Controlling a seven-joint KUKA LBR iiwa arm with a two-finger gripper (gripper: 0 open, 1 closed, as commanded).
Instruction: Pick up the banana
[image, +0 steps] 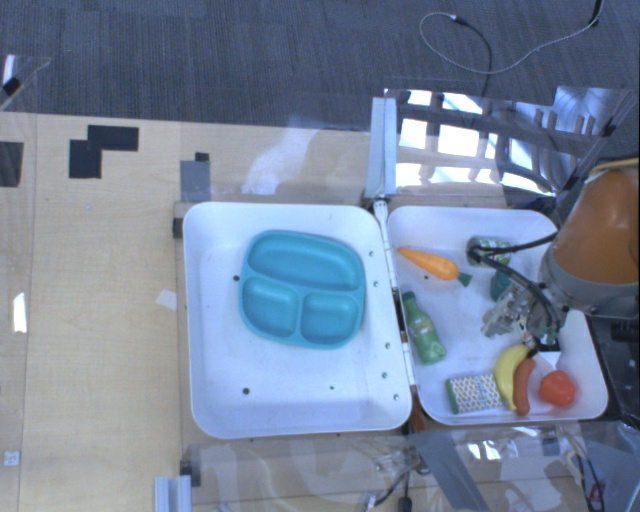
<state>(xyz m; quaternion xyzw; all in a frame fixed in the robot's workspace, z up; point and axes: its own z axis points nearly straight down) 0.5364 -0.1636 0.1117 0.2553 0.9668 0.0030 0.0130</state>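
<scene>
pale wood makes up the desk (100, 330), and on it we see two white bins side by side: the left bin (215, 390) carries a blue divided plate (302, 288), the right bin (440, 405) the jumble we care about. we find the banana (509, 368) in the near right part of that bin, its long axis running roughly near to far with a slight curve, a reddish sausage-like piece (524, 386) touching its right side and a tomato (557, 388) just beyond that. a carrot (430, 263), a green bottle (423, 332) and a patterned sponge (474, 393) lie farther left. the claw (512, 315) hovers just far of the banana, slightly left of its upper tip; whether it is parted or together we cannot tell. we judge the coming move to be a short shift toward the near side and then down.
</scene>
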